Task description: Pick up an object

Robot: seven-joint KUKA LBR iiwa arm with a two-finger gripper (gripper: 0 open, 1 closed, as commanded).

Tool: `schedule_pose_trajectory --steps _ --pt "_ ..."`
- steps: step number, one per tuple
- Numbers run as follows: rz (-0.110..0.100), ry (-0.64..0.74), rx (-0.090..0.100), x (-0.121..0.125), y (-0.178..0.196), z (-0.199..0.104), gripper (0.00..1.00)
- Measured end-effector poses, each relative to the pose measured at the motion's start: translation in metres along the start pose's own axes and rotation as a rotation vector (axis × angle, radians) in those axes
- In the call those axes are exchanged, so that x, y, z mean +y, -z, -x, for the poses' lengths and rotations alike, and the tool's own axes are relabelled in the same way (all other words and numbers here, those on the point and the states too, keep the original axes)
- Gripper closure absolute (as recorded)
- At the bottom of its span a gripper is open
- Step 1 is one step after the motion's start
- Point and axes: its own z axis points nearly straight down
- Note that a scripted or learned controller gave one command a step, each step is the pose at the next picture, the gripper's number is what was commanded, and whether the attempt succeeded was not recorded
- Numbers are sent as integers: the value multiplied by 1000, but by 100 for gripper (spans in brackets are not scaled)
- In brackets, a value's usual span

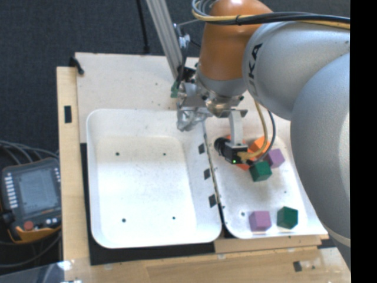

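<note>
My gripper (187, 121) hangs over the far end of the ridge where the two white bins meet, below the orange wrist band. In the right bin (235, 229) an orange object (254, 146) lies partly hidden behind the arm's fittings. Beside it are a purple block (275, 157) and a dark green block (260, 171). Nearer the front of that bin sit a second purple block (259, 220) and a second green block (287, 217). The gripper is left of and beyond all of them, and I see nothing held in it.
The left bin (100, 175) lies beside the right one, sharing a middle ridge. A slanted aluminium post (162, 22) rises behind the bins, close to the gripper. A teach pendant (32, 193) sits off the bench at the left.
</note>
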Motion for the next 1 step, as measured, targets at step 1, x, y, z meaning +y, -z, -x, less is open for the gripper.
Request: schedule_pose_trajectory --steps 1 --pt "0 -4 0 0 1 3 0"
